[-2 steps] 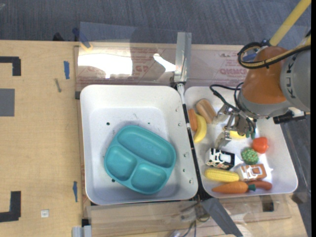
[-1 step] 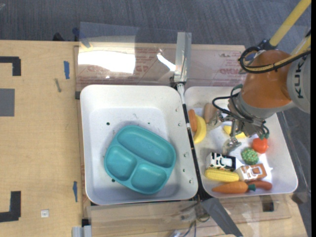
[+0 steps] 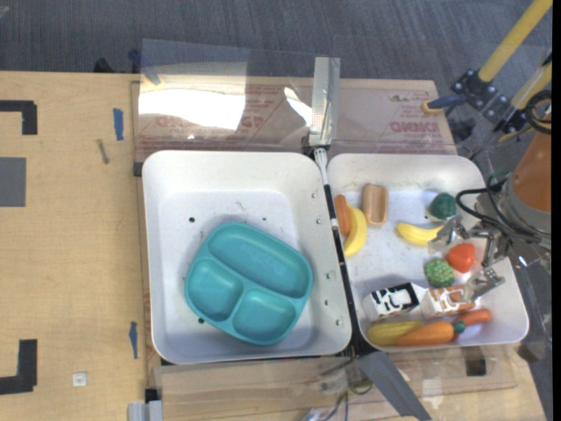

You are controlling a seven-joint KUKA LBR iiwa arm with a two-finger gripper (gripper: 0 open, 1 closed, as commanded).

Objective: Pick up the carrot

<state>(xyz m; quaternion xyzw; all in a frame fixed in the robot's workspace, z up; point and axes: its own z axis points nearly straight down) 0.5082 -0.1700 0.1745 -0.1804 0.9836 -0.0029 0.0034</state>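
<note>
Carrot (image 3: 427, 332) at right bin's (image 3: 412, 165) front wall, corn (image 3: 392, 330) touching; tool (image 3: 469, 257) grip state unclear.

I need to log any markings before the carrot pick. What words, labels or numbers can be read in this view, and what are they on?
None can be read.
Red print on the clear sheet behind the bins: too blurred.
Black-and-white carton in the right bin: markings too small.
Small packet near the carrot: illegible.

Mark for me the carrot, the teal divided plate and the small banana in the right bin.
carrot (image 3: 428, 332): camera view, middle of its orange body, by the right bin's front wall.
teal divided plate (image 3: 250, 281): camera view, on the ridge between compartments, left bin.
small banana (image 3: 418, 232): camera view, middle of its yellow curve.
</note>
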